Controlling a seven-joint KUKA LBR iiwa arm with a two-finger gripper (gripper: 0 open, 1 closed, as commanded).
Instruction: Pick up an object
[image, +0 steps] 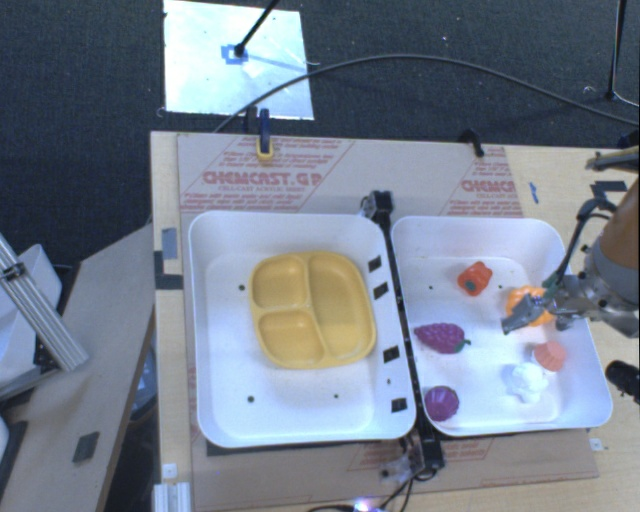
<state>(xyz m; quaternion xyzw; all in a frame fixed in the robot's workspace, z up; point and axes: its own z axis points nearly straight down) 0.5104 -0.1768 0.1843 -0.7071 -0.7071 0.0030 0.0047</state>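
Observation:
The right bin (480, 235) holds several small toys. An orange-red one (475, 278) lies near its middle top, a purple grape bunch (440, 337) at its left, and a round purple one (441, 402) at the front left. A white toy (527, 380) and a salmon one (549, 355) lie at the front right. My gripper (533, 310) hangs low over the bin's right side, right at a yellow-orange toy (520, 298) that it partly hides. Whether it touches that toy is not clear.
The left bin (225, 250) holds a yellow divided plate (310, 308). A black-marked divider (393, 320) runs between the two bins. The arm's grey body (615, 270) overhangs the right bin's right rim. A cable arcs across the bench behind the bins.

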